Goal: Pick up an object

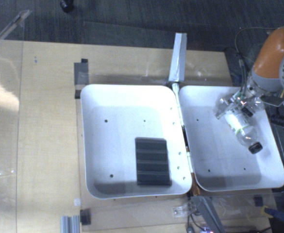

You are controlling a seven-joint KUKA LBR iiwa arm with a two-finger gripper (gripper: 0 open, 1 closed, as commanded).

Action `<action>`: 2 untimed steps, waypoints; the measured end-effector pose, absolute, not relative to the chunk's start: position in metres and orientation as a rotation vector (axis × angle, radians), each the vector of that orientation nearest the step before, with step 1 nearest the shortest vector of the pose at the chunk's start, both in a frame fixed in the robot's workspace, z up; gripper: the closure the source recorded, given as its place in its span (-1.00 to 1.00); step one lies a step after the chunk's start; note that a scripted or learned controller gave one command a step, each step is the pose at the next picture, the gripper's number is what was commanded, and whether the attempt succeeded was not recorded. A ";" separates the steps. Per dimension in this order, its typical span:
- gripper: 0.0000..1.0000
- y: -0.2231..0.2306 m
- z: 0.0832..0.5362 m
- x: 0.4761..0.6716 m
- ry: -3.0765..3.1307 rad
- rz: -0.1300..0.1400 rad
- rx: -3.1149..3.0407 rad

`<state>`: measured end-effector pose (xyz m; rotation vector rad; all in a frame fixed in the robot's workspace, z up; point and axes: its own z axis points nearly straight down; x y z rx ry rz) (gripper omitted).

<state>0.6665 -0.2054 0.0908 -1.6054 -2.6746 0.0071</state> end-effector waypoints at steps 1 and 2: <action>-1.00 -0.215 0.091 0.664 -2.851 0.013 -1.269; -1.00 -0.185 0.104 0.657 -2.917 -0.001 -1.176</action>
